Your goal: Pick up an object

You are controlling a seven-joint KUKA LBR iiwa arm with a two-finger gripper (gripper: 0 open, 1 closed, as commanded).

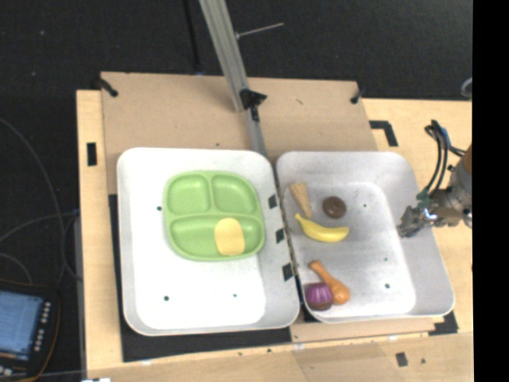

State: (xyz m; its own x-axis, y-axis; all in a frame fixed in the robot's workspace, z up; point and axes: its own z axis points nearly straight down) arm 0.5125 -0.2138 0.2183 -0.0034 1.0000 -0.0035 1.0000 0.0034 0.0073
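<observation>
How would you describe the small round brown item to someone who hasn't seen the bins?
Go to the right-hand shallow white bin. Near its upper middle, just above the curved yellow banana and right of the tan cone, sits the small round dark-brown disc. It is the one dark, round piece there.

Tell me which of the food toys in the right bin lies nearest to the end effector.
The round dark brown toy, beside the yellow plastic banana. It lies farthest right in the right white bin, closest to the end effector at the bin's right edge.
</observation>
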